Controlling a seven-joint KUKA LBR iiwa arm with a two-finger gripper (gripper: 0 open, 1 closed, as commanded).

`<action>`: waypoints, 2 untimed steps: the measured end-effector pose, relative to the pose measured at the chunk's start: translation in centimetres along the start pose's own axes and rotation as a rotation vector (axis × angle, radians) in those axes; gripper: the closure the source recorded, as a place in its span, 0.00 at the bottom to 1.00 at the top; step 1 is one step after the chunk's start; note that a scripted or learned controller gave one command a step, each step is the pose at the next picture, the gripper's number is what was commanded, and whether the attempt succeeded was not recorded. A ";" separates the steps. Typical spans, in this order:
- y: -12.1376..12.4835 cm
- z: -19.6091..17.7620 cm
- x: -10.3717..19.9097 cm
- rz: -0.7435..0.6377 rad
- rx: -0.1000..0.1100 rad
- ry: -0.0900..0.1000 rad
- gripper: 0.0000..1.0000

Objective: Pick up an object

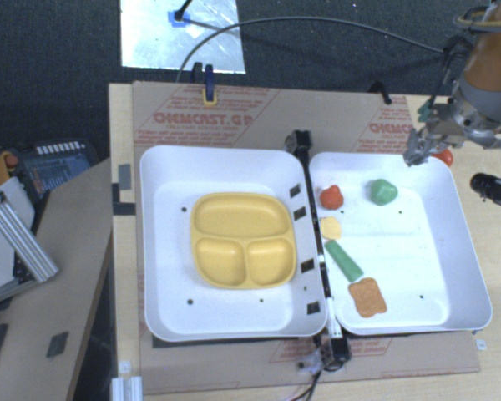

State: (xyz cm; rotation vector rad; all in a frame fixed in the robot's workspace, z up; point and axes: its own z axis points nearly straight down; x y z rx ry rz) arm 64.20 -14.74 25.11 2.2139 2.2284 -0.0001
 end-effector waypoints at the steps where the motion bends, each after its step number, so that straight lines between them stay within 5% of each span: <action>1: -0.9 1.4 4.8 -0.001 0.000 0.000 1.00; 2: -1.9 0.8 10.7 -0.003 -0.002 0.002 1.00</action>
